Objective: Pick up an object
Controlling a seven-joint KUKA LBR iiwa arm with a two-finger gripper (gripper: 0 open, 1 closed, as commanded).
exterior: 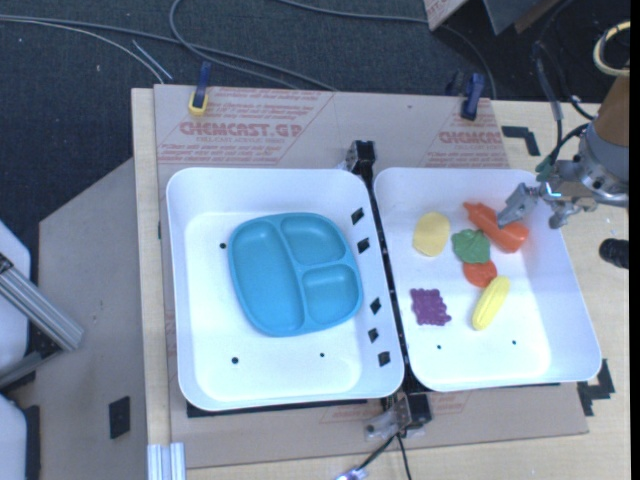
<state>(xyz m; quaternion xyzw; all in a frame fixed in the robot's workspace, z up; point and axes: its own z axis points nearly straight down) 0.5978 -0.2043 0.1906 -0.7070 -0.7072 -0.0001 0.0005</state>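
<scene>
Nearest you, left of the tool (537,204) and lower, you've got the yellow corn (489,302) and purple grapes (430,307). Closer to it sits the green piece (471,245), then the orange carrot (497,227) right at its fingers. Can't tell if it's open or closed.

The left bin (190,358) is largely taken up by a blue divided tray (295,273) at its centre; open white floor is left along its 6 o'clock edge. In the right bin (560,353), toys are clustered toward 12 o'clock: a yellow piece (432,234), an orange-red piece (497,226), a green piece (472,245), a yellow corn-like piece (490,302) and a purple piece (430,307). Bare floor is seen from 4 to 7 o'clock. The claw (537,204) is seen at the bin's 1 o'clock, beside the orange-red piece.
</scene>
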